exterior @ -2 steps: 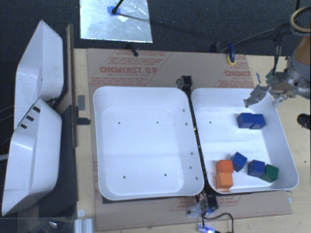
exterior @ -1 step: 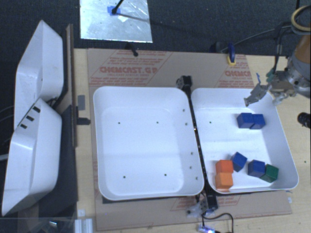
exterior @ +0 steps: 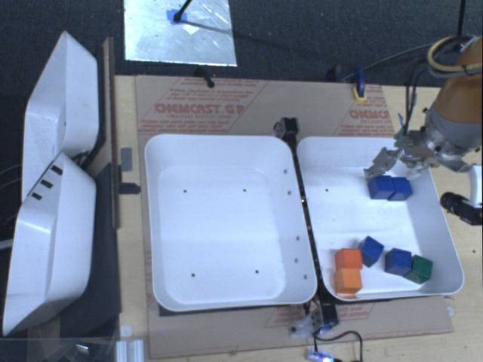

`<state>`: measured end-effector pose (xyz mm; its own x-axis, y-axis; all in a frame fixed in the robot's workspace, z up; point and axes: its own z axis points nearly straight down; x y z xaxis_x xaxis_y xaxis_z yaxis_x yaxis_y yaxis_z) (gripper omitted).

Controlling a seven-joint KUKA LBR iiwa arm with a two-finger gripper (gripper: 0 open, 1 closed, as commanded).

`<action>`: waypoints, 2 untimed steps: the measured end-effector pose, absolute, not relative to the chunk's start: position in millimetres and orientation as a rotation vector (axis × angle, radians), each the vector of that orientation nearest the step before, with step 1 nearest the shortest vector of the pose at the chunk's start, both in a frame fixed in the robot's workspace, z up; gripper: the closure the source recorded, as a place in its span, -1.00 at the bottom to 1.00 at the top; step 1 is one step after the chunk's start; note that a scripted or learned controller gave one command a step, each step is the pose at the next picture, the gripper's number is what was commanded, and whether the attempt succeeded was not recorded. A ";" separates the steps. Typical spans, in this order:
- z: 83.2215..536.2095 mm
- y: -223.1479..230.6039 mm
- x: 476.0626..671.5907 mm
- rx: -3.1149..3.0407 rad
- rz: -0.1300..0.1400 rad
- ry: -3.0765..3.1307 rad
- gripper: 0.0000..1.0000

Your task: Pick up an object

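The fingers point(exterior: 385, 164) hang spread and released over the right bin point(exterior: 332, 164), holding nothing. Just below them, perhaps touching, lies a blue block point(exterior: 390, 187). Farther down, near that bin's front wall, sit two orange cubes point(exterior: 348, 269), two more blue cubes point(exterior: 370, 250) and a green cube point(exterior: 421, 268). To the fingers' left, the left bin point(exterior: 226, 225) rests on the table point(exterior: 128, 225).

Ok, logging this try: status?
Gripper over right bin, just above blue block. No grasp seen. Other blocks sit apart at bin's near edge.
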<state>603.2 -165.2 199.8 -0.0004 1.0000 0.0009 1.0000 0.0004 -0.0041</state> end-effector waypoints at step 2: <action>116.4 -163.2 616.8 -2.226 -0.008 -2.227 -1.00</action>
<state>616.8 -163.2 116.4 -0.0007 1.0000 -0.0016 1.0000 0.0008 0.0084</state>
